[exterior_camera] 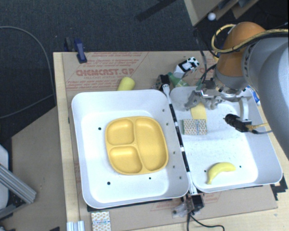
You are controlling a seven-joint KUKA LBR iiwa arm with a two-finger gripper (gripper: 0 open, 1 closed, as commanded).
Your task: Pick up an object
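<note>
My gripper (202, 100) hangs over the far left corner of the right bin (267, 172). A small yellow block (199, 112) lies right under it, touching or nearly touching; whether it is held cannot be made out. Just in front of the block lies a flat speckled packet (195, 127). A yellow banana (219, 170) rests near the front of the same bin. The left bin (90, 181) holds a yellow divided plate (136, 145).
Behind the bins, on the cardboard, sit a yellow cylinder (126, 83), a blue clip (80, 51) and a cluster of black, green and white items (178, 74). The divider (178, 135) between the bins runs close to the gripper's left. Another speckled packet (101, 223) lies at the bench front.
</note>
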